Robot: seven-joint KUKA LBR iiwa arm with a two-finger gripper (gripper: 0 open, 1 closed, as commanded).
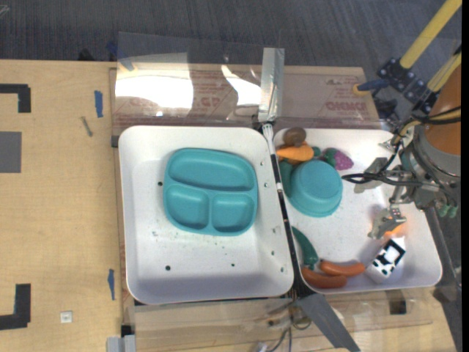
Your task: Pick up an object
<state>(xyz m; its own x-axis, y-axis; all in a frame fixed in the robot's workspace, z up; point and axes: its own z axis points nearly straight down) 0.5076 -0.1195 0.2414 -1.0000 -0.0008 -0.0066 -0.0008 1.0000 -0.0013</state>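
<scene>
— What is lying in the two shallow white bins right now?

— The left white bin [139, 196] is carrying a teal plastic plate with three compartments [211, 191], sitting flat near its middle. The right white bin [421, 273] is holding a round teal plastic bowl [316, 187], upright, near its far left corner. Just behind the bowl an orange toy carrot [296, 153] is lying, with a brown rounded piece [294, 136] beyond it and a small magenta piece [342, 160] to the carrot's right.

— And along the near edge?

— A red-orange toy sausage [333, 270] is lying by the near wall, with a dark green piece [307, 249] touching its left end. A small black-and-white patterned block [388, 258] is resting to the sausage's right.

— Where is the arm sitting?

— It is reaching in from the right, and the gripper [388, 222] is hanging low over the right bin, just above the patterned block. Whether its tips are apart or together, I cannot tell; an orange bit is showing beside them.
</scene>
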